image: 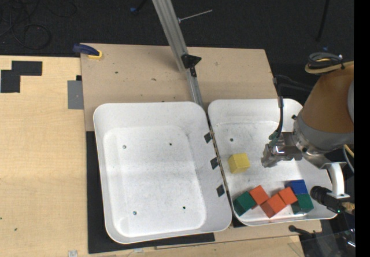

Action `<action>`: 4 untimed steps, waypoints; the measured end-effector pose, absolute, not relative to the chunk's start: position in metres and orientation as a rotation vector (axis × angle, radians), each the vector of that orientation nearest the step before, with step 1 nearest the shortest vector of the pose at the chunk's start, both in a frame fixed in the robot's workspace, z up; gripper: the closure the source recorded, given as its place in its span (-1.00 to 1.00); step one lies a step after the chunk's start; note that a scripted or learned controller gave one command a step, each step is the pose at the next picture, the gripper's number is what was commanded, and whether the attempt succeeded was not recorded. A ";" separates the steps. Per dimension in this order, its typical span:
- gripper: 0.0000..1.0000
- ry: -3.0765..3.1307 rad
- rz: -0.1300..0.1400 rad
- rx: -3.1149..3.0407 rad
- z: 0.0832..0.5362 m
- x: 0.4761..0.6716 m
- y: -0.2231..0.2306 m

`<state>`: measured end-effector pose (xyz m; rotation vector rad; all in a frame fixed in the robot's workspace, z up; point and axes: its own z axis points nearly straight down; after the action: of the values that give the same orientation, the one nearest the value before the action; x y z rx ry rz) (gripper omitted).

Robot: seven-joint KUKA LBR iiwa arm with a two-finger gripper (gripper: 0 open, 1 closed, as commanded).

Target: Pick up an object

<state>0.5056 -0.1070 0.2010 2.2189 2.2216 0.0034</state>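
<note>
The gripper (276, 154) hangs low over the right bin (254, 112), near its right edge; whether it is open or closed I cannot tell, and nothing visibly sits in it. Just beside it toward the bin's centre lies a yellow block (239, 162), probably the nearest candidate. Along the bin's front edge cluster green, orange and blue blocks (277, 199), packed closely, likely harder to separate. The left bin (115, 120) adjoins.

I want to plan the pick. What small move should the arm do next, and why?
Probably shift the pincer a little toward the left and lower it over the yellow cube. That cube sits alone in the right bin, apart from the crowded orange, green and blue blocks near the front edge, and it is the nearest one.
</note>
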 end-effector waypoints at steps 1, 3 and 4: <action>1.00 2.220 0.004 2.218 0.264 0.506 -0.108; 1.00 2.228 0.000 2.219 0.276 0.512 -0.055; 1.00 2.229 -0.004 2.221 0.261 0.514 -0.003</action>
<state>0.5139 -0.0031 0.2606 2.2207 2.2294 -0.0036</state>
